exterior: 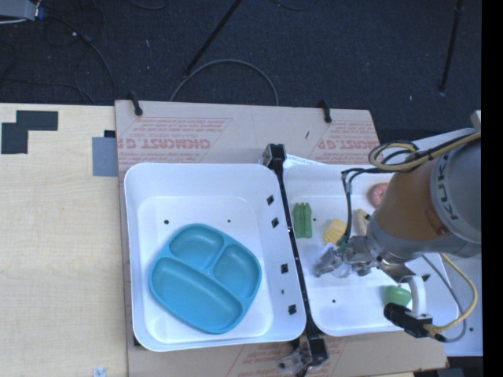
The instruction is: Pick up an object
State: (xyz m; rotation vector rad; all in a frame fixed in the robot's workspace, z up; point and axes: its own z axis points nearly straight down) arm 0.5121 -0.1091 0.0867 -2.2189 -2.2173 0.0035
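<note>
stage: early | my claw (pixel 328 262) low in right bin (pixel 346 320), beside corn (pixel 335 230) | grip state: cannot tell | nothing lifted yet

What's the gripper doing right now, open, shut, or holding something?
Gripper: low in the right bin, near the yellow item; open or shut cannot be told, and nothing is visibly held.

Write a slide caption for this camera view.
Grey-and-orange arm's gripper low in right white bin near green block; blue divided plate in left bin.
</note>
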